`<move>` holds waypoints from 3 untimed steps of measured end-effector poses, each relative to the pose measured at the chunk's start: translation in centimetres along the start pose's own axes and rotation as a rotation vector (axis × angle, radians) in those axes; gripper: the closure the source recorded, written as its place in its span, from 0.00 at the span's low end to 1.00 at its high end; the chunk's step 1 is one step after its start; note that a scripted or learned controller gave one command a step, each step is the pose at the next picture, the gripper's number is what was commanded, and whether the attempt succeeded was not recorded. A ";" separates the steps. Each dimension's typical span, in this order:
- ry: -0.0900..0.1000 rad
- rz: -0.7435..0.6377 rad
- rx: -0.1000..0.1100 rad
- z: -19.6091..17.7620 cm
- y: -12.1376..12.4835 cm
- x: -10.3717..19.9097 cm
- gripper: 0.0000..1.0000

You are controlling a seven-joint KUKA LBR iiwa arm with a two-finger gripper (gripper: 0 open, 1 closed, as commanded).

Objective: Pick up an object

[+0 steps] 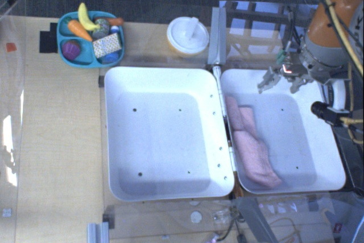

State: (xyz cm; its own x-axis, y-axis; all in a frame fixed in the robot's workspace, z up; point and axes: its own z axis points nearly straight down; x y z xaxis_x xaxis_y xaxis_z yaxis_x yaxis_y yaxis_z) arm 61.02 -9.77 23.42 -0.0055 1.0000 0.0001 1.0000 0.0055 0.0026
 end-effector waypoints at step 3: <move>-0.004 -0.323 -0.016 14.2 -4.0 -0.9 0.00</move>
State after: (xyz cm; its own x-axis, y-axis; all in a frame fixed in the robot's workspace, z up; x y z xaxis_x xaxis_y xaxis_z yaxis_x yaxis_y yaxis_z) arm 57.03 -10.71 9.22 -0.3225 0.9466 -0.0073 0.9464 0.3226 0.0177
